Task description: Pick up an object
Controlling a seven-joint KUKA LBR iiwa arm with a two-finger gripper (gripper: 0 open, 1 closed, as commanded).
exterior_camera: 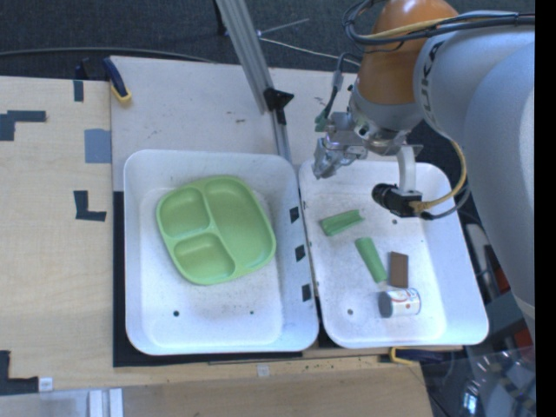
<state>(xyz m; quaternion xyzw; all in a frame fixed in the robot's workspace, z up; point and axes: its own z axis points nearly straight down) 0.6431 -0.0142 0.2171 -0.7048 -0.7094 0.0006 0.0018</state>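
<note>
The tool [326,165] is hovering over the right bin's [452,315] 11 o'clock corner; its state I cannot tell. Two green blocks [340,222], [371,260], a brown block [398,269] and a small can [399,302] are lying toward 5 o'clock from it.

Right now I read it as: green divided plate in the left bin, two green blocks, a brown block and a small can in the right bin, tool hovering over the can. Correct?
Not quite. The tool is at the far left corner of the right bin, well away from the can near the front edge. The rest stands: green divided plate in the left bin; two green blocks and brown block in the right. The camera view shows this.
</note>
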